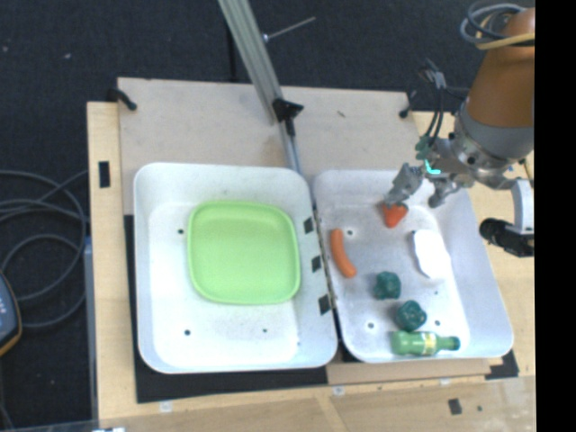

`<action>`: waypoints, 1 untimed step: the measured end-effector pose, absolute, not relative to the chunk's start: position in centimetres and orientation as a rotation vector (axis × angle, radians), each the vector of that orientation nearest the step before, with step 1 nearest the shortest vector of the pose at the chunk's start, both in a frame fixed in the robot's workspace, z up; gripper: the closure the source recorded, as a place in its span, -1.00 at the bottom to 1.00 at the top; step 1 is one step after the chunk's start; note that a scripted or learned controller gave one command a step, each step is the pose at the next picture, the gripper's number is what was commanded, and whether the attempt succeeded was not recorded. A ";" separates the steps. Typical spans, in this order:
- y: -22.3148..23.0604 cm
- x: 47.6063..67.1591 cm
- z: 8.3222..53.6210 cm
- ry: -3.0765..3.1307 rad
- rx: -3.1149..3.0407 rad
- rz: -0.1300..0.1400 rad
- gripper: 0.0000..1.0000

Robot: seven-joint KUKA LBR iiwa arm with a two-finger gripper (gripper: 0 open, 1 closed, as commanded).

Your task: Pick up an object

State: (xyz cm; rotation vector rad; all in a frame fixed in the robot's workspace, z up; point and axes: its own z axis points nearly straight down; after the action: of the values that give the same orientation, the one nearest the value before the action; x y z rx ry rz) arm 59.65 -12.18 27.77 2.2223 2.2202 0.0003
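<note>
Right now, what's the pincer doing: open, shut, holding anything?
Pincer: open, fingers spread above the right bin, holding nothing; a red piece lies just below it.

Orange band glowing above a grey wrist, looped cables up top, darker wires trailing beside it, and two grey fingers on the gripper.

No text, label, brand, number or sign can be read anywhere; the green bottle carries a yellowish band, too small to make out.
</note>
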 end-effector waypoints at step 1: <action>-12.2 59.6 27.8 2.220 2.222 0.000 -1.00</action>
State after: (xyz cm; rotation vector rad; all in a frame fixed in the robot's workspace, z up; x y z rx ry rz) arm 59.65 -12.18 27.76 2.2223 2.2202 0.0002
